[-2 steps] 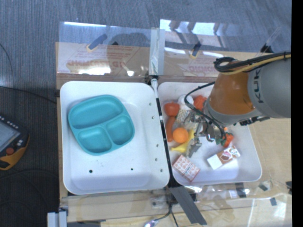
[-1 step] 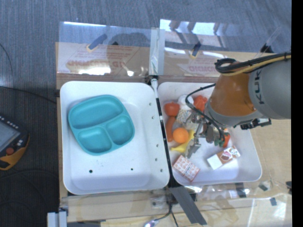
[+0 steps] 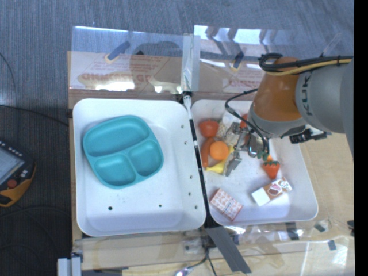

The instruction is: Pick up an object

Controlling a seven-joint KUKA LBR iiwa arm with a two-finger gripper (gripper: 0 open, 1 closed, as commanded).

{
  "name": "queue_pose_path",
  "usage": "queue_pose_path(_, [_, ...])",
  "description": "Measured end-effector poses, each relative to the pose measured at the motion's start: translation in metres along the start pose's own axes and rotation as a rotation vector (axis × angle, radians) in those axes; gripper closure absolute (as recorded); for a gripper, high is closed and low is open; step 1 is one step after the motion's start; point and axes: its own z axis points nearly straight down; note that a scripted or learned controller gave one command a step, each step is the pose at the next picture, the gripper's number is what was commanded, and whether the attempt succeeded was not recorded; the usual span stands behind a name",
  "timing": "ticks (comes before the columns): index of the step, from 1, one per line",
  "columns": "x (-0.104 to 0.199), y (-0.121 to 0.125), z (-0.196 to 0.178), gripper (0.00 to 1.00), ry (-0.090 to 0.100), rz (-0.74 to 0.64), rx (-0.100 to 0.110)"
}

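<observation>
My gripper (image 3: 242,157) hangs low over the middle of the right bin (image 3: 299,211), under the orange wrist band. Its two fingers stand apart, open, with nothing between them. One fingertip (image 3: 233,165) is just right of an orange ball (image 3: 218,150), which lies on a yellow piece (image 3: 215,168). A red tomato-like item (image 3: 209,127) sits behind the orange near the bin's left wall. A strawberry (image 3: 271,168) lies just right of the gripper. Nearer the front are a small white and red carton (image 3: 271,191) and a pink patterned box (image 3: 225,204).
The left bin (image 3: 98,217) holds a teal divided plate (image 3: 122,150). A raised rim (image 3: 195,160) separates the two bins. Clear panels (image 3: 190,56) stand behind both bins. The arm (image 3: 310,96) covers the right bin's back right corner.
</observation>
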Motion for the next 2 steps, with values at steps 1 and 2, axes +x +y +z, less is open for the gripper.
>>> queue_pose_path(1, [-0.013, 0.006, 0.000, 0.00, -0.005, 0.110, 0.000])
queue_pose_path(2, [0.010, -0.041, -0.001, 0.00, -0.010, 0.088, 0.001])
